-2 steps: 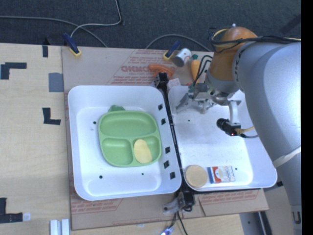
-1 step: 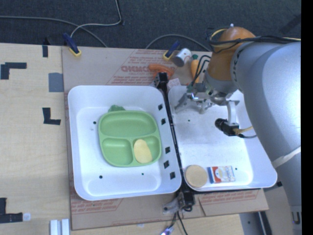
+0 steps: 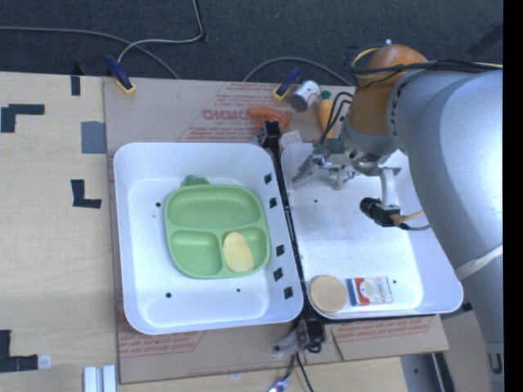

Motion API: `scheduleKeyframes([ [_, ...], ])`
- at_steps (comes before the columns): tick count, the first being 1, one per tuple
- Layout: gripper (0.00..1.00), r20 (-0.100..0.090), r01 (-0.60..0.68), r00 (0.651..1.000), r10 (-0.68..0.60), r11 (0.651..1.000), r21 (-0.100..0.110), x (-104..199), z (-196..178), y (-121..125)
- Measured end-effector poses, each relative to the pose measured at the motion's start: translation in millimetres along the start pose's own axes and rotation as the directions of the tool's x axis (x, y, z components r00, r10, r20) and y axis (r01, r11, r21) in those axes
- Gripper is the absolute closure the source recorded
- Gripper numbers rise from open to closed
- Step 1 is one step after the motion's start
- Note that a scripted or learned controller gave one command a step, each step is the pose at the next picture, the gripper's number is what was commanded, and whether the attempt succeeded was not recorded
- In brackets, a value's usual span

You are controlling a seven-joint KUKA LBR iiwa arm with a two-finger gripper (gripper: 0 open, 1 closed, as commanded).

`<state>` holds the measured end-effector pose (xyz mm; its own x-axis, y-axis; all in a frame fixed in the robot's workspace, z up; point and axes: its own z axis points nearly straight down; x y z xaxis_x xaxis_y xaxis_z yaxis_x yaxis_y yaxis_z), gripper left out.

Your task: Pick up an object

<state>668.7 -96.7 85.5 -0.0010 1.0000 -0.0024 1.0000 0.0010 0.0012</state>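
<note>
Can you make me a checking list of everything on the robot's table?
Surface: two white bins, left bin, right bin, on cardboard.
Job's things: green divided plate holding a yellow piece in the left bin; round tan disc and small printed card in the right bin.
Clutter: nothing seen.
Tool: tool low over the right bin's far end, holding nothing visible.
Cables: black cable behind the bench.
Surroundings: blue clamp, dark floor.

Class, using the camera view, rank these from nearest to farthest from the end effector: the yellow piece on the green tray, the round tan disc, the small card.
From the end effector:
1. Disc, right bin's near-left corner.
2. Card, beside the disc; nearly tied with it.
3. Yellow piece, on the tray in the left bin.
</note>
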Motion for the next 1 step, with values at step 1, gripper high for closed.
scheduleKeyframes([
  [1,0.0,0.0,0.001,1.0,-0.001,1.0,0.0,-1.2,0.0,0.1],
])
